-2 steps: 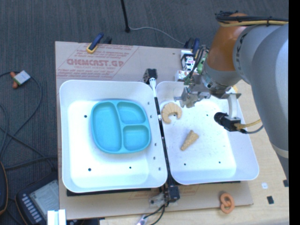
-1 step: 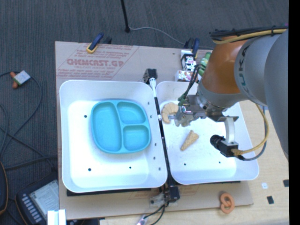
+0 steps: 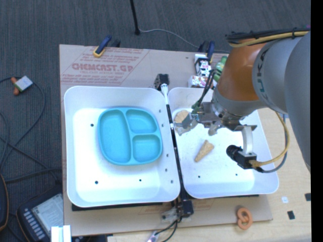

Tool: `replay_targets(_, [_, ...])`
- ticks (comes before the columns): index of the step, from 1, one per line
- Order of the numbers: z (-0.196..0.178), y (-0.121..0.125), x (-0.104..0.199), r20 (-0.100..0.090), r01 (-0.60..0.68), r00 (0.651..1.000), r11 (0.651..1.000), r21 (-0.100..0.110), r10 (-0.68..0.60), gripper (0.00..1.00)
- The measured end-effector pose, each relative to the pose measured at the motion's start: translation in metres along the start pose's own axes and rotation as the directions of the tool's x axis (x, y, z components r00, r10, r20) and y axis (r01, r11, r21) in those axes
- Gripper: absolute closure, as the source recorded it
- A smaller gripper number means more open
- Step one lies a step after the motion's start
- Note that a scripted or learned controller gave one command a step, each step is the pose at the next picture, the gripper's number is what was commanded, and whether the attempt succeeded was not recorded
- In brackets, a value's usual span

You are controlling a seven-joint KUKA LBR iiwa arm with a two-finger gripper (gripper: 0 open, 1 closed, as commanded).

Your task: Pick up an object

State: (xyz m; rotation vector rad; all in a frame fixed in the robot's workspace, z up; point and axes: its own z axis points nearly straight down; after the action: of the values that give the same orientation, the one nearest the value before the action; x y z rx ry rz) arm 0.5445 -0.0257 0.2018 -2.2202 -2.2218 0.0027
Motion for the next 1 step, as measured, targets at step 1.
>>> replay_targets(1, [0.0179, -0.0318, -0.0632, 0.001, -0.002, 1.000, 1.000, 0.000, 0.002, 0.00])
